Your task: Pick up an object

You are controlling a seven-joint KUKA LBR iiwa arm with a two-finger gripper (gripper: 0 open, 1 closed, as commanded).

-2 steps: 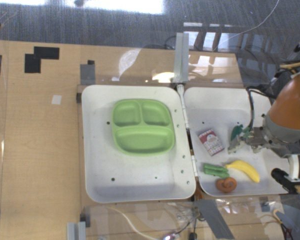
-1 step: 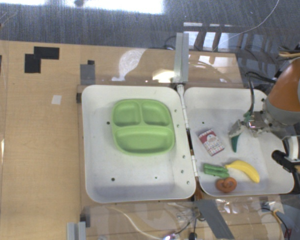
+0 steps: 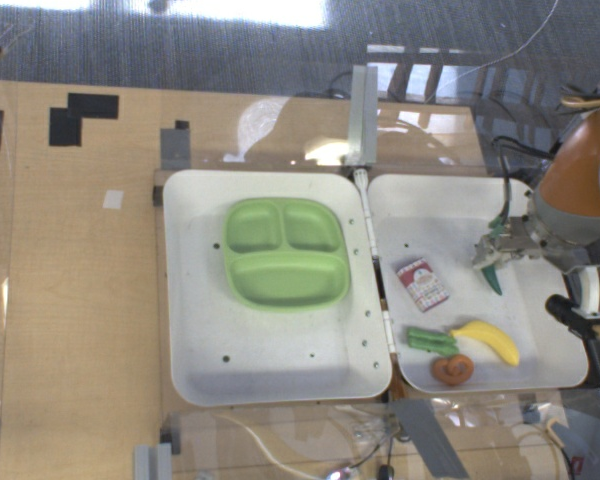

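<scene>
Camera view: arm enters from the right, gripper (image 3: 492,266) low over the right bin (image 3: 540,203), upper right quarter. Dark green fingers point down and left; whether they are apart or closed I cannot tell, and nothing shows between them.

Candidate objects, all in the right bin: card box (image 3: 421,283) near centre, left of the gripper and apart from it. Banana (image 3: 490,341), green piece (image 3: 432,342) and brown ring (image 3: 453,370) clustered at the front edge, banana touching the green piece, ring just beside both. Left bin (image 3: 190,368) holds a green tray (image 3: 284,252).

Risks, as judged:
- Bare bin floor lies under the gripper. A close from this spot would likely take nothing.
- Card box lies flat and low; fingers may slide over it or push it toward the divider.
- Front cluster is tight. A descent on the banana may nudge the neighbours or catch two at once.
- Ring sits close to the front wall; a finger could strike the rim.
</scene>
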